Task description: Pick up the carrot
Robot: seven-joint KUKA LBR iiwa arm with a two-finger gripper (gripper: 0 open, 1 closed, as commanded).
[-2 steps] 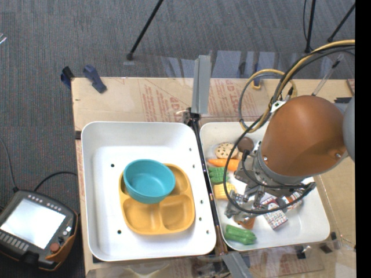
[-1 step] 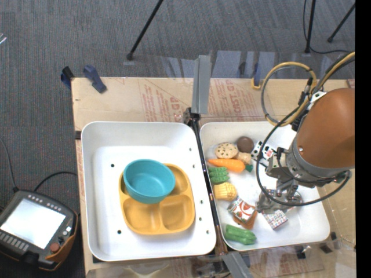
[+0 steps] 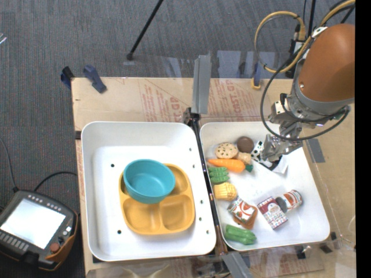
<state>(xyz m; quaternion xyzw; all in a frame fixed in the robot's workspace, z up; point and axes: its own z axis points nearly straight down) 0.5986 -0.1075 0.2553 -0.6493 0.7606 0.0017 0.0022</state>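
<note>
The carrot (image 3: pixel 229 165), orange with a green tip at its right end, lies in the left part of the right bin (image 3: pixel 313 178), just below a cookie (image 3: pixel 226 150). My gripper (image 3: pixel 271 151) hangs over the upper middle of that bin, to the right of the carrot and a little above it, with a gap between them. The carrot lies flat on the bin floor, apart from the gripper. The grey arm with its orange band (image 3: pixel 327 62) reaches in from the upper right.
Around the carrot are a brown ball (image 3: pixel 245 144), a die (image 3: pixel 257 152), a green ridged piece (image 3: pixel 218 175) and a corn cob (image 3: pixel 225 191). Lower down lie small packets, a can (image 3: pixel 291 200) and a green vegetable (image 3: pixel 240 234). The left bin (image 3: pixel 95 155) holds a yellow divided plate (image 3: pixel 168 216) with a teal bowl (image 3: pixel 149 180).
</note>
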